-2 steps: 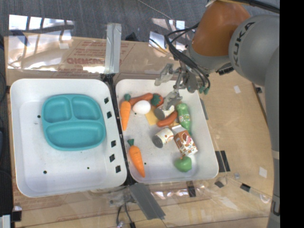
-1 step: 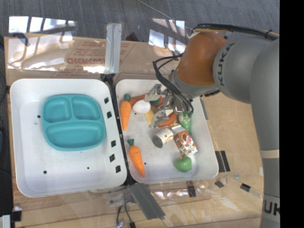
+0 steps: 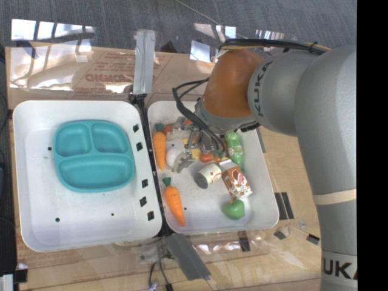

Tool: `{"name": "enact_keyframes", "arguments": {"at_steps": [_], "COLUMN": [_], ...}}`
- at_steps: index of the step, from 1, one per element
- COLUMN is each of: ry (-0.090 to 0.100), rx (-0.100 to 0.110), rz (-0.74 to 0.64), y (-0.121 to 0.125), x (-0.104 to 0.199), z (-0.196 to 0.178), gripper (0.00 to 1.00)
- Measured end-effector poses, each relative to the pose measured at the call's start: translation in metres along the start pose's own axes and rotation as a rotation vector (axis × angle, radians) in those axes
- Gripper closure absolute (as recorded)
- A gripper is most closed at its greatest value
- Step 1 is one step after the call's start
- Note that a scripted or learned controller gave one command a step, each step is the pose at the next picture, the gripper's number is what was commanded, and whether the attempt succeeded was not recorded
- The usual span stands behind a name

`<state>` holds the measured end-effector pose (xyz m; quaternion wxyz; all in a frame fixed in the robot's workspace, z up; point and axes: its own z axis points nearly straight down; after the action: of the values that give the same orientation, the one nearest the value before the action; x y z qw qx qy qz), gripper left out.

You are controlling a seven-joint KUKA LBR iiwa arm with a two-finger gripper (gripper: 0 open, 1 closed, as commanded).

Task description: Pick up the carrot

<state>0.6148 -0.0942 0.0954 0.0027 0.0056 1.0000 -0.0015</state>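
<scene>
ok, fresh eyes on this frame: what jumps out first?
The big grey arm with its orange band, reaching in from the right over the right bin, with its claw low among the clutter. Next, two orange carrots along that bin's left wall: one upper, one lower. Then the teal divided tray lying in the left bin.

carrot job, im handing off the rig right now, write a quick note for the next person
Claw: low in the right bin, among the clutter; whether it is open or shut cannot be told.
Carrots: two, both in the right bin along its left wall, upper carrot and lower carrot. Neither is lifted.
Left bin holds a teal tray.
Done: nothing yet.
Left: grasp a carrot and lift it.
</scene>
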Motion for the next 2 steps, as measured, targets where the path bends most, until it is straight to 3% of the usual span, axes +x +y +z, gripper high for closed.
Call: {"name": "enact_keyframes", "arguments": {"at_steps": [1, 2], "ry": [-0.002, -0.01], "rx": [0.001, -0.001], "rz": [-0.007, -0.084], "y": [0.001, 0.025], "x": [-0.001, -0.014], "z": [-0.011, -0.198], "gripper": [1.0, 1.0]}}
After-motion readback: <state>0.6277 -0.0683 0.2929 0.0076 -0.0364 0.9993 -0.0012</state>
